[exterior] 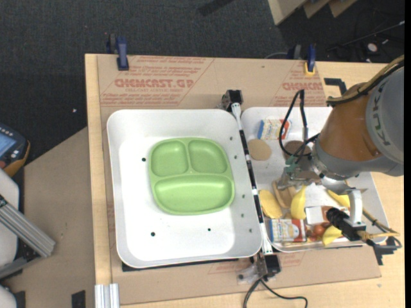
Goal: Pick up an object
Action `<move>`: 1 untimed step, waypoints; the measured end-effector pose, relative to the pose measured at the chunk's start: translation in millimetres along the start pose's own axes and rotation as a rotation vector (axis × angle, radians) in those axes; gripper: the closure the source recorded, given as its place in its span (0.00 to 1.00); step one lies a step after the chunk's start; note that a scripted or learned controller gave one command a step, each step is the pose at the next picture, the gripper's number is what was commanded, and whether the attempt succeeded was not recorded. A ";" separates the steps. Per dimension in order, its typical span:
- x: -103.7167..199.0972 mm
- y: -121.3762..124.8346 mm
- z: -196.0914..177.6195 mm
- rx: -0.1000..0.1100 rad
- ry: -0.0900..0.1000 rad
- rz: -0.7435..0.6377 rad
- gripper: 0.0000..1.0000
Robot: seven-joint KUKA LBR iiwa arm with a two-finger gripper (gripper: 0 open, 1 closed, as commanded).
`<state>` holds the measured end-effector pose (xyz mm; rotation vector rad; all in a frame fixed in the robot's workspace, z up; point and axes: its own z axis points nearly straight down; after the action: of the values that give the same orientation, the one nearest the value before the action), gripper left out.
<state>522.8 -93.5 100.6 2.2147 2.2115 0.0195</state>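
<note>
Over the right bin, tool hangs low above the banana, finger state impossible to tell, nothing lifted yet.

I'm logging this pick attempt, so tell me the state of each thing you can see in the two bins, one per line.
Green divided plate: lying flat in the left bin, nothing on it.
Right bin: crowded with small items.
Banana: lying among the clutter below the arm.
Tan disc: flat, near the divider.
Pincer: lowered into the clutter.
</note>
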 end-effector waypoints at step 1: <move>69.1 56.0 -88.9 0.003 0.001 -0.012 1.00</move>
<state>577.3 -24.5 190.5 2.2039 2.2266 0.0174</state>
